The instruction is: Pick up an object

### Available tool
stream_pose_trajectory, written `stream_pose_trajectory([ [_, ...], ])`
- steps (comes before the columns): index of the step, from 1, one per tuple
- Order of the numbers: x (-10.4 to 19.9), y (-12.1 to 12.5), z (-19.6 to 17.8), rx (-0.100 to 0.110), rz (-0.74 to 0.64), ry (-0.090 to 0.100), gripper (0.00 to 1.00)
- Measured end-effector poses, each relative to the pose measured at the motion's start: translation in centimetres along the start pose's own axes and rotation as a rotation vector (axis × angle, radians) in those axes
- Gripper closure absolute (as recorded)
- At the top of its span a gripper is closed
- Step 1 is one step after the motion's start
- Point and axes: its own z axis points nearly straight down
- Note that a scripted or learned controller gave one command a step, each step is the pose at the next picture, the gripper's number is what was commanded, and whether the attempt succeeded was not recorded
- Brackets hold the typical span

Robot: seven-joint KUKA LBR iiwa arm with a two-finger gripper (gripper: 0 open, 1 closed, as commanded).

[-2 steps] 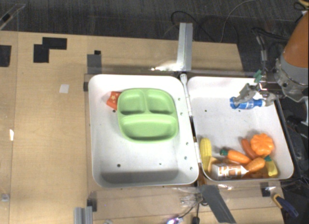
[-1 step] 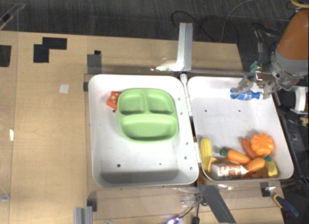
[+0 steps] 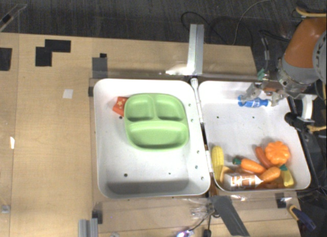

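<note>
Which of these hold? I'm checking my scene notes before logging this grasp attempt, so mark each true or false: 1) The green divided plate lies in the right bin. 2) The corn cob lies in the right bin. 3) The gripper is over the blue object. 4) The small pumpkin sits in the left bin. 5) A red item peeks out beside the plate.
1) False. The green divided plate lies in the left bin.
2) True. The corn cob lies at the right bin's near-left corner.
3) True. The gripper is right above the blue object.
4) False. The small pumpkin sits in the right bin.
5) True. The red item shows at the plate's left edge.
</note>
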Motion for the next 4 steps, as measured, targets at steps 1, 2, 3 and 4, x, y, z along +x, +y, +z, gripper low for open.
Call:
stream_pose_trajectory([
  [1, -2.0, 0.3, 6.5, -0.006, -0.104, 0.0, 0.0],
  [2, -1.9, 0.5, 5.3, -0.013, -0.106, -0.002, 1.0],
  [3, 0.6, 2.9, -2.9, -0.005, -0.235, -0.001, 1.0],
  [4, 8.0, 2.3, -6.0, -0.004, -0.306, 0.0, 1.0],
])
